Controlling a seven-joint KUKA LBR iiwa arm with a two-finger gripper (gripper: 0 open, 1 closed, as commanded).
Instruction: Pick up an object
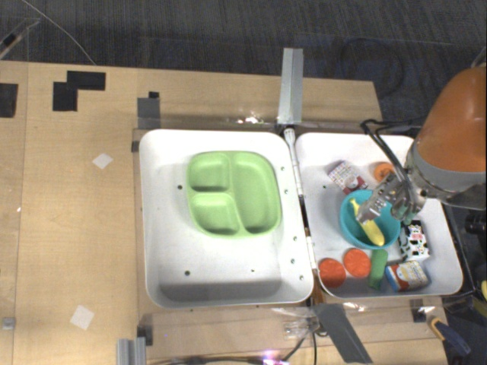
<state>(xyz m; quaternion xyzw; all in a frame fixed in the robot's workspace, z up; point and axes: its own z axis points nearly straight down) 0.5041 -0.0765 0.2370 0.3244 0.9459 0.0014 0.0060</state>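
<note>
A yellow banana-shaped toy (370, 233) lies in a teal bowl (351, 223) in the right-hand white bin (319, 166), with the end effector (389, 200) poised just above the bowl's far rim in what looks like the approach to a grasp; whether it is open or closed cannot be told, and nothing is seen in its hold. The next move likely calls for a short, well-aimed descent onto the toy; orange pieces (344, 265), a green piece (377, 269) and small cartons (412, 257) crowd nearby, while a green divided plate (231, 192) sits in the left bin (163, 226) on the tabletop (68, 226).

Grey arm (456, 139) — orange-banded — slanting in from right, gripper (389, 201) low.
</note>
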